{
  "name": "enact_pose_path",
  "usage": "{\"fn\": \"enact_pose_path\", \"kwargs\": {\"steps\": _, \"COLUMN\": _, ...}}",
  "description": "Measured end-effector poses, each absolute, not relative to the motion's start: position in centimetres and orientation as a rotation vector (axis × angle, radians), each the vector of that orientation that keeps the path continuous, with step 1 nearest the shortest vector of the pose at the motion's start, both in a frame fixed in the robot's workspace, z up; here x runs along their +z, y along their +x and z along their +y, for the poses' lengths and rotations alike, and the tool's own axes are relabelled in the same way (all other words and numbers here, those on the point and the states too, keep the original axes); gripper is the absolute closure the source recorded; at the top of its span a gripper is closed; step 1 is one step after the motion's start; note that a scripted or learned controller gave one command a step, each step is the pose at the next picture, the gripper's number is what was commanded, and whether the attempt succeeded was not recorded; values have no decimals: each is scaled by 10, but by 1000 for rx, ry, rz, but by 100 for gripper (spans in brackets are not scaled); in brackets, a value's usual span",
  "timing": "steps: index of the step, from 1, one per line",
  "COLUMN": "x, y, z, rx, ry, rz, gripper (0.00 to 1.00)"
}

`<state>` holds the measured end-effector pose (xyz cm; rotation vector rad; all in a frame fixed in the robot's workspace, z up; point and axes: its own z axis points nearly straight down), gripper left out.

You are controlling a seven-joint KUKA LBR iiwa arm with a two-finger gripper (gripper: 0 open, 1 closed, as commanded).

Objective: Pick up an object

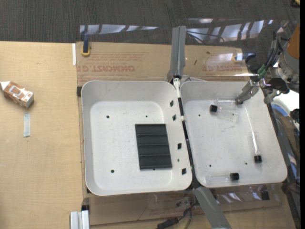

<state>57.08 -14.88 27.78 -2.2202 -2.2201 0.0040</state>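
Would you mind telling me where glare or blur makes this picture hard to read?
In the camera view, light reflections streak the clear panel behind the bins; the clear objects in the right bin, such as the tube near the gripper, are faint against the white; the arm's edge looks slightly soft, while the black block in the left bin is sharp.

You see two white bins side by side. The left bin holds a black ribbed block lying flat near its centre. The right bin holds clear plastic items with black caps. The gripper sits over the right bin's far right corner, near one clear item.
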Motion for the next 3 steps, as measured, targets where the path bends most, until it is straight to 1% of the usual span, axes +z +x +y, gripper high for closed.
{"fn": "enact_pose_path", "kwargs": {"steps": 1, "x": 354, "y": 594, "z": -208, "rx": 3, "ry": -2055, "rz": -2378, "gripper": 0}}
{"fn": "enact_pose_path", "kwargs": {"steps": 2, "x": 438, "y": 595, "z": -223, "rx": 2, "ry": -1723, "rz": -2630, "gripper": 0}}
{"fn": "enact_pose_path", "kwargs": {"steps": 3, "x": 446, "y": 596, "z": -223, "rx": 4, "ry": -1722, "rz": -2632, "gripper": 100}}
